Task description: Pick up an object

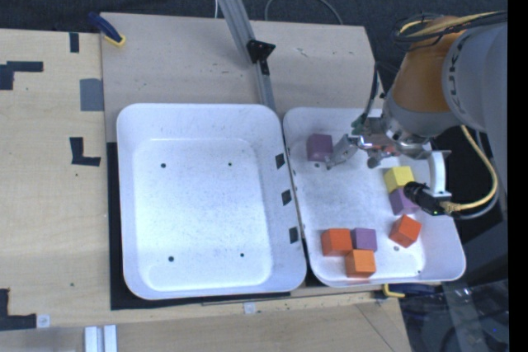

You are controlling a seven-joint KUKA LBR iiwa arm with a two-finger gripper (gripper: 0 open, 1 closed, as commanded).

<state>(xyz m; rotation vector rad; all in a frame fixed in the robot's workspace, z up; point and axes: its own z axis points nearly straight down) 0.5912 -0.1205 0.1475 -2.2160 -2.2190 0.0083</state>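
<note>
My gripper [337, 154] hangs low over the upper part of the right bin [330, 194], its grey fingers pointing left. They stand apart with nothing between them. A purple cube [319, 147] lies just left of the fingertips, close to them or touching. A yellow block [398, 177] and a purple block [398, 199] sit under the wrist at the right. Lower in the bin lie an orange cube [335, 241], a purple cube [364, 239], another orange cube [360, 262] and a red-orange cube [405, 231].
The left bin [198, 202] adjoins the right one. A slanted metal rail [231, 0] runs down to the bins' top edge. Yellow and black cables [474, 202] loop off the arm at the right.
</note>
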